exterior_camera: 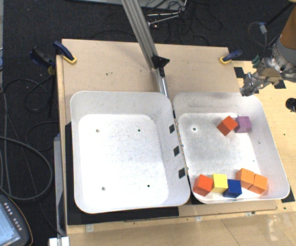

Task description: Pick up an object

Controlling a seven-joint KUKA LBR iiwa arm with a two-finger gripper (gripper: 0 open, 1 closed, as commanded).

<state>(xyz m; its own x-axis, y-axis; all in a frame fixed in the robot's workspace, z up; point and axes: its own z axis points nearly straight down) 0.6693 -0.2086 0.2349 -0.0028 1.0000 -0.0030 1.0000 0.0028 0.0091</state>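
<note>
Lying nearest the jaws: orange block (227, 125) touching purple block (243, 123), below-left of gripper (250, 87) | five more blocks farther down in right bin (271, 142) | jaws: opening unreadable, nothing visibly held | step: approach | next: descend over the pair

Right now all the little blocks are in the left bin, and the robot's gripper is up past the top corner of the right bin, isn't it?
Not quite. The blocks are in the right bin, not the left bin: the purple block and an orange block sit near its top, the yellow block and blue block along its bottom edge. The gripper is indeed past the right bin's top corner, as the camera view shows.
</note>
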